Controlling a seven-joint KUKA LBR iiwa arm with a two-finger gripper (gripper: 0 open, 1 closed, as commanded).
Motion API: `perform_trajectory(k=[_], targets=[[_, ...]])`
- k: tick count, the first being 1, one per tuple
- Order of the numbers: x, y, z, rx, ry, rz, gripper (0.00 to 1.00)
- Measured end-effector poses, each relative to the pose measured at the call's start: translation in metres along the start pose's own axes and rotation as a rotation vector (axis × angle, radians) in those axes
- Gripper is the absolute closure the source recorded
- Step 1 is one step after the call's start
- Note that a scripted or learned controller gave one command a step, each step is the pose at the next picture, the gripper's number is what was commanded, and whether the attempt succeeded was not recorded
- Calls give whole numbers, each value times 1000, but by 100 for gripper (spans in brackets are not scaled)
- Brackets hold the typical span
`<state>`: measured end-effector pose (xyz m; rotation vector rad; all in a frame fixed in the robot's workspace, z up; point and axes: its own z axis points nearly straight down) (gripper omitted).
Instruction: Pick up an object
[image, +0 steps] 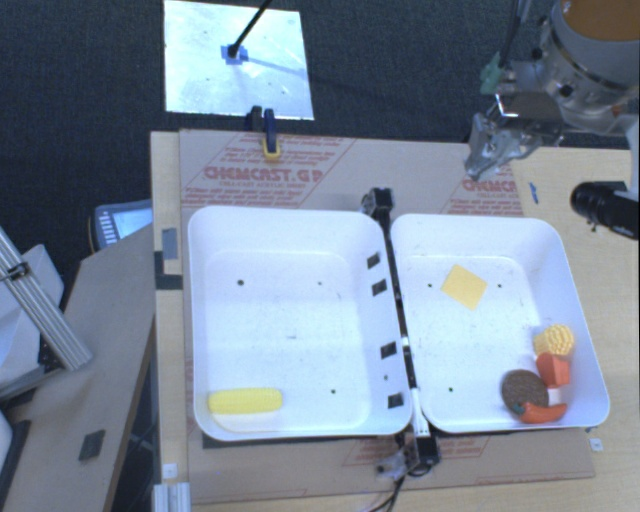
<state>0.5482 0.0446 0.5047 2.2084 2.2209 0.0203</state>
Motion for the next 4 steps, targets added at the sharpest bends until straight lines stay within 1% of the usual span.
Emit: perform_trajectory(k=[1, 2, 3, 4], targets=[[41, -24, 316, 30, -3, 4, 100], [40, -21, 308, 15, -2, 6, 0], [-28, -17, 321, 17, -5, 11, 0], [-32, 83, 320, 5, -4, 0, 0]])
